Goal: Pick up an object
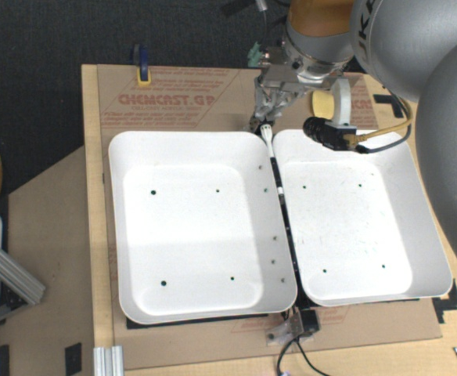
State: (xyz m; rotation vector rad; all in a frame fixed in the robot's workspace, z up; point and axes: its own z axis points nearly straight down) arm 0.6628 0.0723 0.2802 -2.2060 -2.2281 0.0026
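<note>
Gripper point(265, 121): hanging over the far rims where left bin point(188, 233) and right bin point(346, 233) are meeting; cannot tell if clenched or released.
Slim white-tipped stick point(267, 136): lying along that seam, tip just beneath the gripper.

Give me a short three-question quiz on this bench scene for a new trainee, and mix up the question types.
1. True or false: the gripper hangs by the far end of the seam between the left bin and the right bin.
2. Where is the blue clamp? A, in a bin; B, on the far edge of the board; C, on the arm.
3. Fill in: the band above the robot's wrist is coloured ___.
Key: 1 true; 2 B; 3 orange.
</note>
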